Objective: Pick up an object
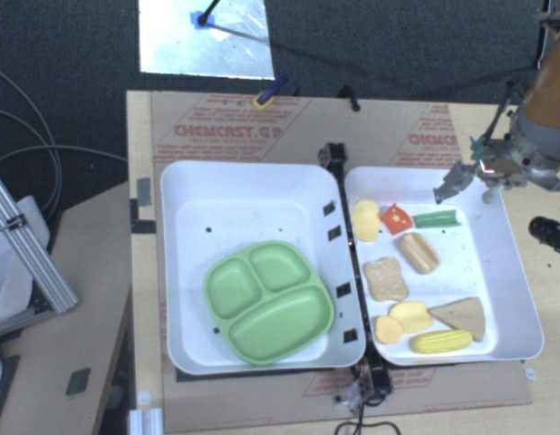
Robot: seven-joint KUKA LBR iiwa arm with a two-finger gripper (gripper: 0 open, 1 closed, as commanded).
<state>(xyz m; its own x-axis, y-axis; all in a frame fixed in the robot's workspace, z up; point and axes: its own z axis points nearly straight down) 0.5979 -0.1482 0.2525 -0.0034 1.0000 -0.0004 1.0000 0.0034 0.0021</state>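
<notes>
Hovering with nothing visibly held, the gripper (463, 181) sits just above the green stick (435, 217); finger spread unclear, pickup not yet done.

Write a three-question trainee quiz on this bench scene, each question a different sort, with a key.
1. True or false: the green plate lies in the right bin.
2. Which lies nearest the gripper? A) corn cob B) green stick C) bread slice
3. Fill in: the hot dog lies in the ___ bin.

Key: 1 false; 2 B; 3 right.
</notes>
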